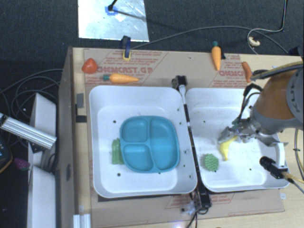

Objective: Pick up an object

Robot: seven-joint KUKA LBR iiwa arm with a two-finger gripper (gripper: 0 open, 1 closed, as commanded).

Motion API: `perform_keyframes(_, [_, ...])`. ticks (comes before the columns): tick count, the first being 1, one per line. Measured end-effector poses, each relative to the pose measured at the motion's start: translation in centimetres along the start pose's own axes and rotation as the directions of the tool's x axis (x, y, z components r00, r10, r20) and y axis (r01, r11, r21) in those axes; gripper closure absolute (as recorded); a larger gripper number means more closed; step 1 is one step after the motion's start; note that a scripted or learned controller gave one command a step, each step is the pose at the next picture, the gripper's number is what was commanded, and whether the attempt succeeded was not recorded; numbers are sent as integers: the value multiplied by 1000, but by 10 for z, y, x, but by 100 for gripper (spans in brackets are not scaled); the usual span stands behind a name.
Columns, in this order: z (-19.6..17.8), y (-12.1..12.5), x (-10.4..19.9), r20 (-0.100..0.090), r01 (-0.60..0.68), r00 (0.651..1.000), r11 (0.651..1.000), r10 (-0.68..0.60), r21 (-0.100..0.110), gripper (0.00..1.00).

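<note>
right white bin (247, 186) is seen at the near right of the desk (142, 70). a green bumpy ball-like object (211, 162) lies near that bin's near left corner, close to the divider between the bins. a yellow banana-like object (224, 149) is seen just beyond it, tilted, its upper end right at the claw (232, 136). the claw is lowered into the right bin from the right, under the grey arm (278, 106) with its orange band; the tips meet the top of the yellow object, but whether it is pinched between them cannot be told, and the claw's opening cannot be told either.

left white bin (109, 184) is seen beside it. a blue divided plate (149, 143) sits in its middle, and a green flat piece (116, 152) is tucked against the plate's left edge, partly under it.

farther back, on the brown board behind the bins, an orange carrot (121, 78) lies flat, a red-orange object (89, 66) sits at the far left corner, another carrot (216, 56) stands lengthwise at the back right, and a small orange piece (246, 71) lies near the arm. a shiny sheet (113, 13) lies on the dark floor beyond the desk.
</note>
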State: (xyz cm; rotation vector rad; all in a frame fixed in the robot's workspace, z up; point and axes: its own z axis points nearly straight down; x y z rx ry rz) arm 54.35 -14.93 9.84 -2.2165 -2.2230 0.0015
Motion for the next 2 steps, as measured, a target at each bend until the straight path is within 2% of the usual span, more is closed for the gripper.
perform_keyframes(1, [-12,1,-1,1,1,1000,1000,-1,-5,100])
perform_keyframes(2, [-87,47,87,0,2,1000,1000,-2,-6,100])
